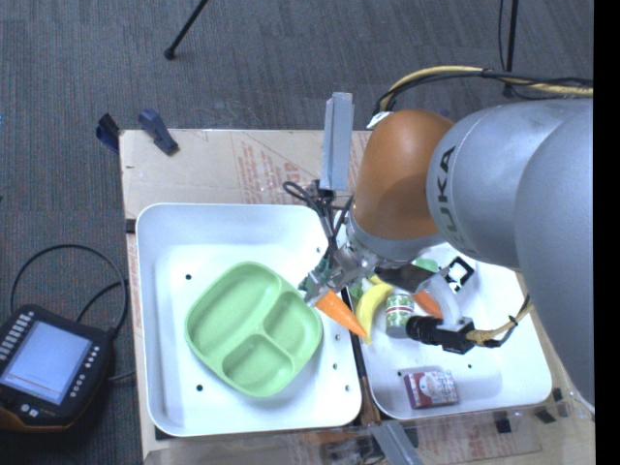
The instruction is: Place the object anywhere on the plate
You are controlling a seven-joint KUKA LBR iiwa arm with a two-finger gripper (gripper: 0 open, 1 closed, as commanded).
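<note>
Soft, even overhead light; the white bins (165, 260) are bright without harsh glare. Faint shadows sit under the arm (504, 201). Focus is slightly soft throughout.

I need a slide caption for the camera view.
KUKA arm over two bins, gripper beside green plate, near carrot.

One fixed camera sits high above the worktop (194, 168), looking down at a slant on both white bins (160, 260). It's close enough that the arm (504, 192), reaching in from the right, looms large.
</note>
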